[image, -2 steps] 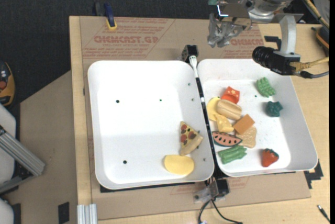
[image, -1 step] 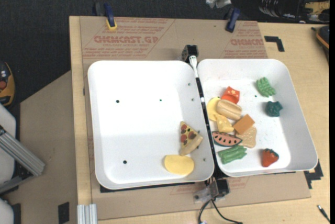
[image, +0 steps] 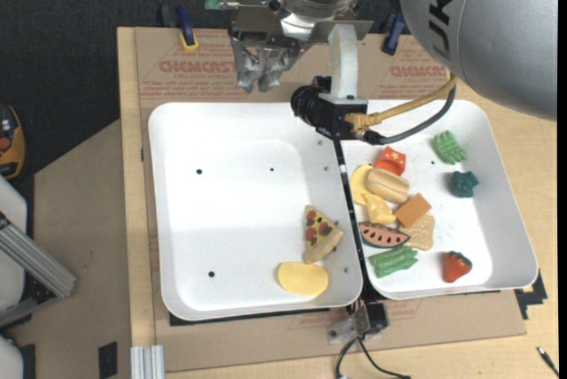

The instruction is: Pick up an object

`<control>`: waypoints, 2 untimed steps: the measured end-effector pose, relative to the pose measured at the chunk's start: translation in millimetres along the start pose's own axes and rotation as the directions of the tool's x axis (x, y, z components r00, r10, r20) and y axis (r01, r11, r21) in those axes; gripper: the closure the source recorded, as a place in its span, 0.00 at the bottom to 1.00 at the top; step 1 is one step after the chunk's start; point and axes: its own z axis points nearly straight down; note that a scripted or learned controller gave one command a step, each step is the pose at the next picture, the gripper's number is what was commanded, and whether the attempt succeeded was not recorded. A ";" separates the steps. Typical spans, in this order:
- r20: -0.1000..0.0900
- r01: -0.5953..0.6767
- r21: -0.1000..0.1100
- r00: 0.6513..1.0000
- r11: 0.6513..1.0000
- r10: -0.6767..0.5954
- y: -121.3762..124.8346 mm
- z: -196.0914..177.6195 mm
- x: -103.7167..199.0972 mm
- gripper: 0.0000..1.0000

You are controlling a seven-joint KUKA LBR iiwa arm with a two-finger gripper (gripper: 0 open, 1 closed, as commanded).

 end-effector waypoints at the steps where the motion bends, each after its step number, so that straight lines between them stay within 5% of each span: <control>1: -0.004 -0.011 -0.024 1.000 1.000 0.011 23.8 -93.9 -8.2 1.00; 2: 0.004 -0.019 0.002 1.000 1.000 0.019 -47.2 17.6 -75.3 1.00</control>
